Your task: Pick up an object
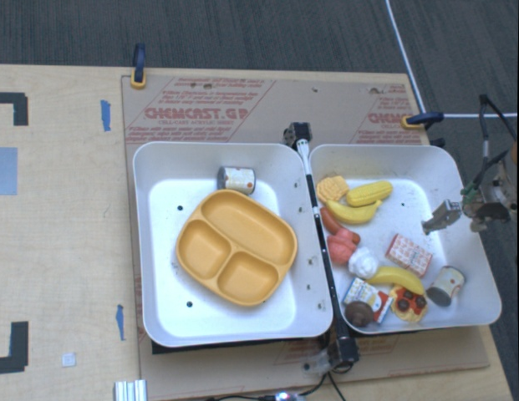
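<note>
Gripper (pixel 439 217): you see it over the right bin's (pixel 485 295) right side; finger state, cannot tell
Objects: toy food heaped in the right bin
Progress: nothing lifted yet; you have the grasp left

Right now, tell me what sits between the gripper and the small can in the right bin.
In the camera view, only bare white bin floor separates the gripper from the small can, which lies below it near the bin's lower right corner.
</note>
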Available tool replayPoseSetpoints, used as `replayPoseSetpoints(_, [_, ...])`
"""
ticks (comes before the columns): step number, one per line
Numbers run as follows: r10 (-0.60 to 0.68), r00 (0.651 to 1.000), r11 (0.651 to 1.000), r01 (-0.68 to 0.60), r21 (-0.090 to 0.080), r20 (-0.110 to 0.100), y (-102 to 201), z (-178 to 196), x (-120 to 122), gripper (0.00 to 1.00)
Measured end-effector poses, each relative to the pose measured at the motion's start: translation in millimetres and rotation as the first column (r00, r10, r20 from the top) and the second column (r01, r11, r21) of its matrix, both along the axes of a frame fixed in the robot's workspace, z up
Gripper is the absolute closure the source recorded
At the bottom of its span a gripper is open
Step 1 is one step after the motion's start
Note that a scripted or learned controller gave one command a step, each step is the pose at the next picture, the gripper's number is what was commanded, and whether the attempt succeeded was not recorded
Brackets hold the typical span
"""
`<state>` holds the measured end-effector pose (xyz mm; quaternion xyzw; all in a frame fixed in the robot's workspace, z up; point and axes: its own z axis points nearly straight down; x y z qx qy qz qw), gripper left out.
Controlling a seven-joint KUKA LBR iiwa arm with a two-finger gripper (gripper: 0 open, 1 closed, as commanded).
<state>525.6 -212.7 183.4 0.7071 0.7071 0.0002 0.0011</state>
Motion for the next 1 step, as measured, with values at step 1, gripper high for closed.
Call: replayPoseSetpoints(1, [0.001,1.0,1.0,-0.001,0.0,0.001,20.9,-97.8,26.6,0.0])
